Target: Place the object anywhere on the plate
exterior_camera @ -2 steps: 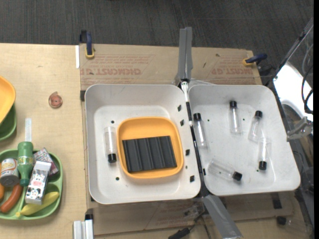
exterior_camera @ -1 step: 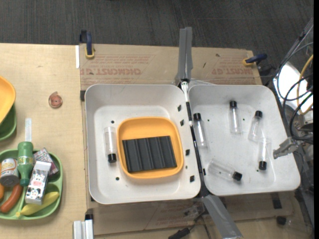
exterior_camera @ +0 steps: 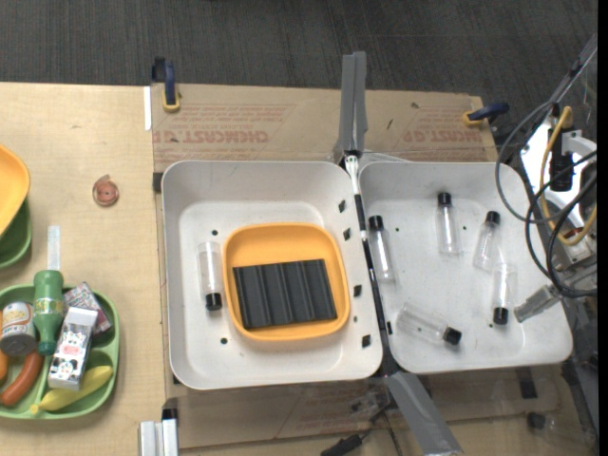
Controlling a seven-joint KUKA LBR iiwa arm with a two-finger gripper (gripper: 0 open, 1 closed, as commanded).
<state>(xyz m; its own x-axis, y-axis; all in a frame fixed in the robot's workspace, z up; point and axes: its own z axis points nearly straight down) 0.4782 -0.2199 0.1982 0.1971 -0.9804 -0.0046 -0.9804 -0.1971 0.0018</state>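
Lying black item (exterior_camera: 284,293) hides plate (exterior_camera: 285,238) centre.

Plate (exterior_camera: 285,240) in left bin (exterior_camera: 180,255), vials (exterior_camera: 443,218) in right.

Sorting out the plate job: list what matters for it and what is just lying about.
For the job:
- orange plate
- dark ridged block lying on it
- clear vials in the right bin

Lying about:
- green toy-food tray
- cardboard
- blue clamps
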